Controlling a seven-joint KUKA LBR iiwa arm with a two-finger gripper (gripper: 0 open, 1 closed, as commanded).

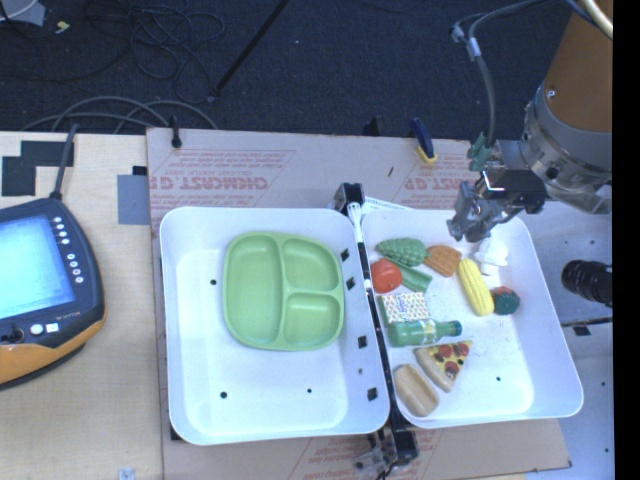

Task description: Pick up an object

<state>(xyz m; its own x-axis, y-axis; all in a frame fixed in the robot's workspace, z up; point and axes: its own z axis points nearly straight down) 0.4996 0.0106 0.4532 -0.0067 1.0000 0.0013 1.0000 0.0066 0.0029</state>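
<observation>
The gripper (470, 230) hangs over the right bin's (545, 368) far corner; I cannot tell how its jaws stand. Nearest below lie the corn cob (475, 286) and a white block (492, 255), packed close, so a descent could nudge both and grasp neither.

Even overhead light, white bins (200, 388) slightly overexposed, soft faint shadows, dark floor, mild softness
</observation>
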